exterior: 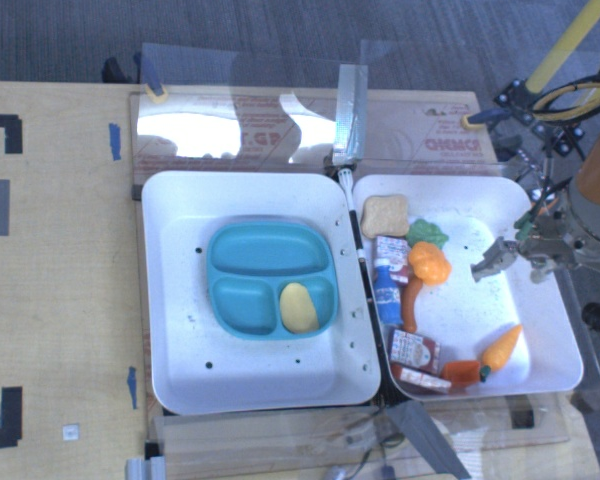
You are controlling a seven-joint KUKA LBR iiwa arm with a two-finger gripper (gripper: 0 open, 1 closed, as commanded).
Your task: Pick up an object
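My gripper [492,260] hangs over the bare middle of the right bin [570,368] with nothing between its fingers, though I cannot tell how wide they stand. The orange pepper [430,264] is the nearest thing to me, just to my left. It is round, glossy and small, resting against the green leafy piece [428,234] and the clutter along the bin's left wall. I judge it could roll off my fingers if I close off-centre, or I might snag the blue tube [386,290] beside it.
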